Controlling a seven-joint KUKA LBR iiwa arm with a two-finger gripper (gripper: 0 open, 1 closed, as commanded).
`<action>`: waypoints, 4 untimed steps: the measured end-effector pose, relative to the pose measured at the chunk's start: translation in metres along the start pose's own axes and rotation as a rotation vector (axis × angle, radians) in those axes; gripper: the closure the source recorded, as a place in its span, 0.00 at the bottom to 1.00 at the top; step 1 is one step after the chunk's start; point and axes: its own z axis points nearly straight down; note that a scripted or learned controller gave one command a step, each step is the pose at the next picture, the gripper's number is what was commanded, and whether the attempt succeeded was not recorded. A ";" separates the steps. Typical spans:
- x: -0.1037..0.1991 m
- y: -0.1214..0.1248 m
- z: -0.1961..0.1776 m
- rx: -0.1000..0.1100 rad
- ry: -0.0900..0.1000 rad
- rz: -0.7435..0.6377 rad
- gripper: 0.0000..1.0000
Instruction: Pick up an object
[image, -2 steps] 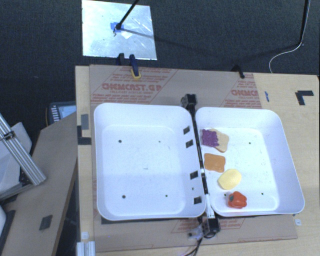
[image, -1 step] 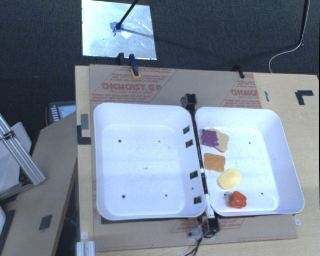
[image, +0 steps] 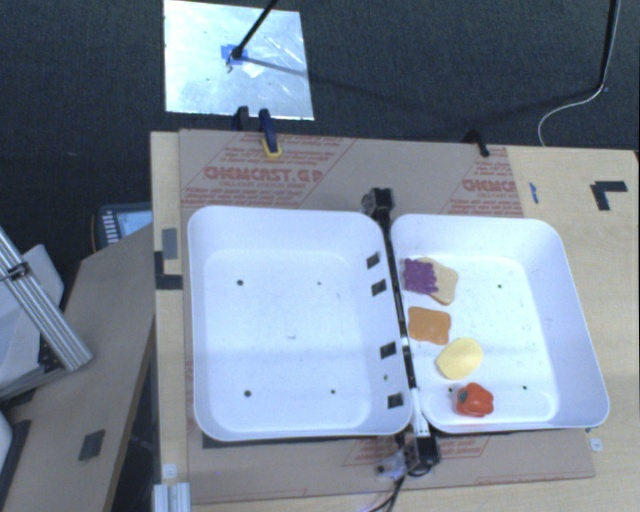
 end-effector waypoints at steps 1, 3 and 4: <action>0.071 0.003 0.000 0.000 0.001 -0.006 1.00; 0.210 0.003 0.025 -0.007 0.004 -0.008 1.00; 0.289 0.002 -0.001 -0.002 0.004 -0.007 1.00</action>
